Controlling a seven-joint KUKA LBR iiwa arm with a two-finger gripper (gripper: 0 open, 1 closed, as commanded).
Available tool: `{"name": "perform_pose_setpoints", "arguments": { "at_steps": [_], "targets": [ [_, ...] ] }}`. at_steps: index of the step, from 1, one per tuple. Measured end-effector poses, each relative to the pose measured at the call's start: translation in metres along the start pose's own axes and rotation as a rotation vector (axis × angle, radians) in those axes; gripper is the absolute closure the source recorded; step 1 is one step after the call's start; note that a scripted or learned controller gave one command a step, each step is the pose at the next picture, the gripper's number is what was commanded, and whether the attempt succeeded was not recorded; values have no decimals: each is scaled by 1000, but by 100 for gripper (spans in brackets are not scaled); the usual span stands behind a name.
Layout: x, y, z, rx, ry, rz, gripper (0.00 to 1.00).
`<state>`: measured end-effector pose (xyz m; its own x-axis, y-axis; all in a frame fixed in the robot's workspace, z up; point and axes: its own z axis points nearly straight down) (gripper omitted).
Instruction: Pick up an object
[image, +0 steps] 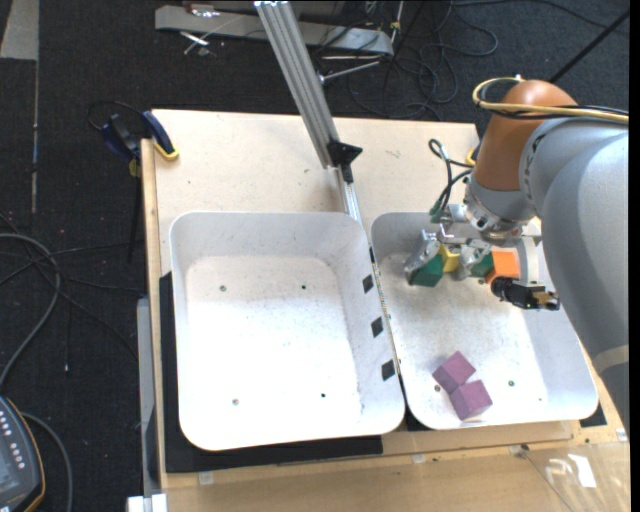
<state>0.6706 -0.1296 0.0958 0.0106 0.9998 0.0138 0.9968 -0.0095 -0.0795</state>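
Observation:
My gripper (436, 254) hangs low over the far part of the right bin (560, 395), right above a small cluster of blocks. A green block (428, 274) sits directly under the gripper's tip, and a yellow block (452, 262) touches the green one on its right. An orange block (505, 263) lies a little further right, partly covered by the wrist. Whether the gripper touches the green block is hidden by its own body. Two purple blocks (462, 385) lie side by side near the front of the same bin, well away from the gripper.
The left bin (200, 240) stands beside the right one, their rims meeting in the middle. A slanted metal rail (305, 85) runs down to the bins' far junction. The grey arm (585, 200) covers the right bin's right side.

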Motion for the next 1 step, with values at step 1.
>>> {"name": "perform_pose_setpoints", "arguments": {
  "at_steps": [1],
  "targets": [
    [-1,-2,-8,1,-1,0,100]
  ]
}}
